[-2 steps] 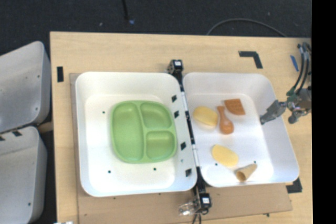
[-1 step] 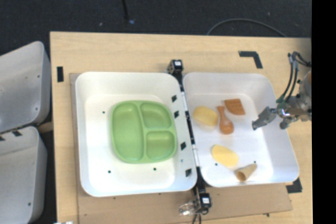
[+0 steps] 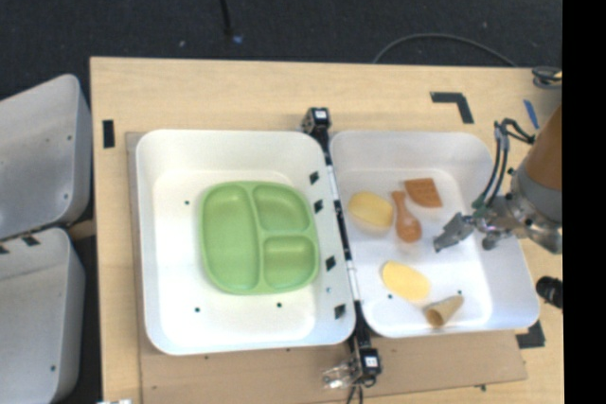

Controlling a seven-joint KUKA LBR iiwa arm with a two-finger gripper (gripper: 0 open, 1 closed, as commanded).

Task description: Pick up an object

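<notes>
While the arm reaches in from the right: everything on the table (image 3: 114,90) sits in two white bins side by side.
Left bin (image 3: 156,298): holds a green divided tray (image 3: 258,237), lying flat near the bin's middle, with three compartments showing.
Right bin (image 3: 379,147): holds five small pieces of toy food, all lying loose on its floor.
Pale yellow piece (image 3: 370,210): left part of the right bin, toward the far side.
Brown spoon-shaped piece (image 3: 406,218): just right of the pale yellow piece, very close to it; whether they touch I cannot tell.
Orange-brown flat piece (image 3: 423,192): far of the spoon-shaped piece, just beside its upper end.
Yellow oval piece (image 3: 405,281): nearer side of the bin, apart from the three above.
Tan cone (image 3: 443,309): near-right of the yellow oval, close to the bin's near wall.
Arm (image 3: 540,167): grey with an orange stretch, over the right edge of the right bin, cables looping beside it.
Gripper (image 3: 454,233): low over the right half of the right bin, pointing left, right of the spoon-shaped piece and apart from it.
Jaws: too dark and blurred for me to say how far apart they stand; nothing shows between them.
</notes>
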